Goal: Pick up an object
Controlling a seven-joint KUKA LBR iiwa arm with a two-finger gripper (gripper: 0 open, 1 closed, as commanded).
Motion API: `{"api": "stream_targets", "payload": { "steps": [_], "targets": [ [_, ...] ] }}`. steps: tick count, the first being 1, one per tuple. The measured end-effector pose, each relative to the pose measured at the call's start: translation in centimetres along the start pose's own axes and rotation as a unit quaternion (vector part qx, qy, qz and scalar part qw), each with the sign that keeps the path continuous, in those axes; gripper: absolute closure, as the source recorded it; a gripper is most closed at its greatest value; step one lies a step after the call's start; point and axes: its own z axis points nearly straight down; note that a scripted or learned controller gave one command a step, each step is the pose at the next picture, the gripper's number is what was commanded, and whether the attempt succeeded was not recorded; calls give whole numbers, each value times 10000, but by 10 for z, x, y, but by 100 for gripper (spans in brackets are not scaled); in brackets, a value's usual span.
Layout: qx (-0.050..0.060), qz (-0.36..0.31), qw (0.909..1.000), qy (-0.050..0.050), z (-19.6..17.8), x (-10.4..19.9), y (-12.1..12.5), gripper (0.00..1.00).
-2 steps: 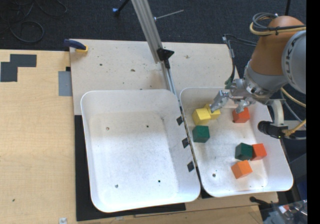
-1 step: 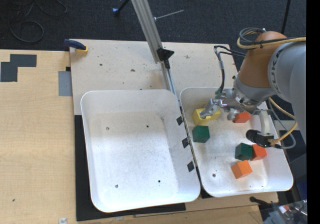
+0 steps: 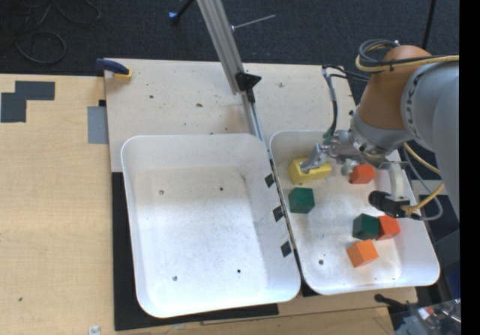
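Several blocks lie in the right bin (image 3: 420,270). A yellow block (image 3: 310,170) rests near the bin's back left. A green cube (image 3: 301,199) sits just in front of it. A red-orange block (image 3: 362,174) lies to the right, under the wrist. Further forward are a dark green block (image 3: 366,226), an orange-red block (image 3: 389,228) touching it, and an orange cube (image 3: 363,252). My gripper (image 3: 328,151) hangs low at the yellow block's upper right edge, very close to it or touching it. Whether it grips the block is unclear.
The left bin (image 3: 150,176) sits beside the right one, with a raised divider (image 3: 276,198) between them. A slanted aluminium pole (image 3: 221,30) rises behind the bins. Cables loop off the arm (image 3: 405,101) on the right. A yellow and blue clamp (image 3: 114,68) lies at the bench's back left.
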Motion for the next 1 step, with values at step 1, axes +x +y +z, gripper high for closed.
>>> {"api": "stream_targets", "payload": {
  "steps": [1],
  "targets": [
    [21, 25, 10000, 18, -8, 0, -1, 100]
  ]
}}
